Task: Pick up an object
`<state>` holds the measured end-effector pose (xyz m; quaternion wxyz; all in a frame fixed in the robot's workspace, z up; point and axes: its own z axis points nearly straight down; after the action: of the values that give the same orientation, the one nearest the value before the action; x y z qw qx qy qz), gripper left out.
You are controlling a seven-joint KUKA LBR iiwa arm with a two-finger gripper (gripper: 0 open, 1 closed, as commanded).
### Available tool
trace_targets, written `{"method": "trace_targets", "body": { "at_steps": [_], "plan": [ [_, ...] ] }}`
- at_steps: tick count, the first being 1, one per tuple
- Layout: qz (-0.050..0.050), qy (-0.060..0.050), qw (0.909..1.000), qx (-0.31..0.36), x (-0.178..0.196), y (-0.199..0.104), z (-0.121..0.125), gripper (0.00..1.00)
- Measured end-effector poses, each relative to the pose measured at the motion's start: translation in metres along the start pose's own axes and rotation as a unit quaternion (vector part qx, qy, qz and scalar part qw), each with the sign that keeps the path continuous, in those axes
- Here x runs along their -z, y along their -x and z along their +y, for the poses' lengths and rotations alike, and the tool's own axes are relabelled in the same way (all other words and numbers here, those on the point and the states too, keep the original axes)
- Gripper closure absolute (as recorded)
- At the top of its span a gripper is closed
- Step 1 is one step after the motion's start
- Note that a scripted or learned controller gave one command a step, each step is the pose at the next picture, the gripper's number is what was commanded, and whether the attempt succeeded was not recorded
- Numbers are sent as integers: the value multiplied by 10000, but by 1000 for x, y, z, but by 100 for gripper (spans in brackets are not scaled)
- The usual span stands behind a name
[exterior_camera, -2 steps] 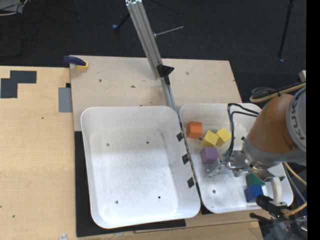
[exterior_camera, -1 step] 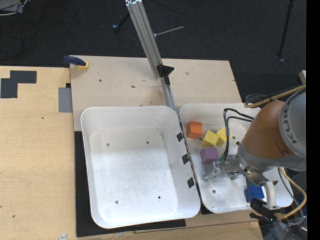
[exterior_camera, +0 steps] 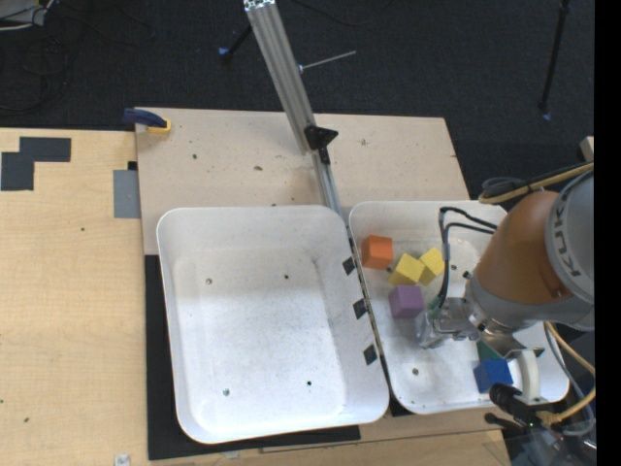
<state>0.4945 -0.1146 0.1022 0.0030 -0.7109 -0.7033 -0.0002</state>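
No words, labels, brand names or numbers can be read anywhere on the bench, the bins, the blocks or the arm. The nearest thing to a sign is a small black-and-white checkered patch (exterior_camera: 259,1) on the far end of the metal rail (exterior_camera: 291,81), and it carries no letters or digits.
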Motion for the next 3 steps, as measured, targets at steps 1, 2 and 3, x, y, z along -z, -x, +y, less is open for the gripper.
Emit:
{"method": "trace_targets", "body": {
  "at_steps": [1,2,3],
  "plan": [
    [-20,29,10000,62,53,-10,1,100],
    [-23,33,10000,58,104,-9,1,100],
    [-14,17,10000,75,118,-57,28,100]
  ]
}}
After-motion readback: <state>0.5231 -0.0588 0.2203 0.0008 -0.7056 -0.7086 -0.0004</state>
